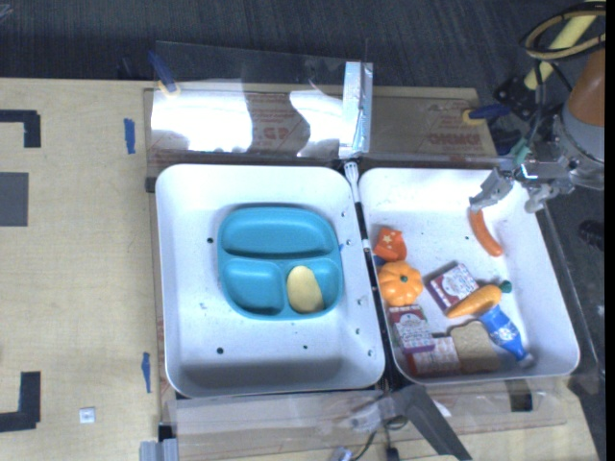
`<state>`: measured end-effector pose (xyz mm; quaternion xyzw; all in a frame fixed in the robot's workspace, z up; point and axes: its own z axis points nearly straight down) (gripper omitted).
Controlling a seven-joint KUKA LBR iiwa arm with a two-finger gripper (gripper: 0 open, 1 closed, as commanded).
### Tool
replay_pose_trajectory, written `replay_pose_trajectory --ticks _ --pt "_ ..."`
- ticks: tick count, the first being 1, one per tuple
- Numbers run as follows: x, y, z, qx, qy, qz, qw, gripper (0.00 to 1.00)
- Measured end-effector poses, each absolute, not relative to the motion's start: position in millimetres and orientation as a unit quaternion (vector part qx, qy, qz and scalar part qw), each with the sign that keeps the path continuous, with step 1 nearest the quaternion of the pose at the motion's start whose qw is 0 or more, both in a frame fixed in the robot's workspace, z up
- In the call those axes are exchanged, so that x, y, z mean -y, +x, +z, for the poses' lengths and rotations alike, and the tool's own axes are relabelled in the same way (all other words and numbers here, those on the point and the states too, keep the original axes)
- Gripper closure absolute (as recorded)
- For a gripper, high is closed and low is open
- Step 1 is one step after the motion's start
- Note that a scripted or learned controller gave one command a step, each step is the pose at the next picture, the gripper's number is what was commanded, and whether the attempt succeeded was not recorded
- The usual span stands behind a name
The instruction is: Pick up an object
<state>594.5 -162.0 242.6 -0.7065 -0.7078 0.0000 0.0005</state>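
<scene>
Jaws (512, 186) stand parted above the far right corner of the right bin (562, 296), one finger (485, 192) angled left and the other nearer the arm; nothing is visibly clamped between them. Just below and between them lies an orange sausage-shaped piece (486, 232), its upper end close under the left finger. Whether that finger touches it cannot be told from this slant.

By my reading, the step in hand is the approach or the close: the jaws are over a candidate but have not secured it. The next move would call for settling lower so both fingers straddle the orange sausage-shaped piece across its narrow width, then closing before lifting.

Further from the jaws, toward the near side of the bin, sits a cluster: a carrot (475, 302) resting against a blue bottle (503, 332), a dark red packet (451, 284) beside it, and flat snack wrappers (423, 339) beyond. Off to the jaws' left are a small tomato (389, 244) and a little pumpkin (400, 283), touching or nearly so. None of these crowds the chosen piece, which lies apart from them.

The bin's right wall is near the jaws' arm side, and that could limit how widely the outer finger can be placed. Well to the left, across the divider, the left bin (183, 286) holds a blue divided tray (274, 238) with a yellow lemon (305, 289) in one compartment, out of the way on the desk.
</scene>
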Motion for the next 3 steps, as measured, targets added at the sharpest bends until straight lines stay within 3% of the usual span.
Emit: replay_pose_trajectory --ticks 1,2,3 --pt "195.8 599.7 96.0 0.769 -0.639 -0.0012 -0.002 0.0" --pt "196.2 600.6 106.6 0.769 -0.639 -0.002 -0.004 1.0" --pt "215.6 644.2 90.5 0.72 -0.694 -0.0025 -0.005 1.0"
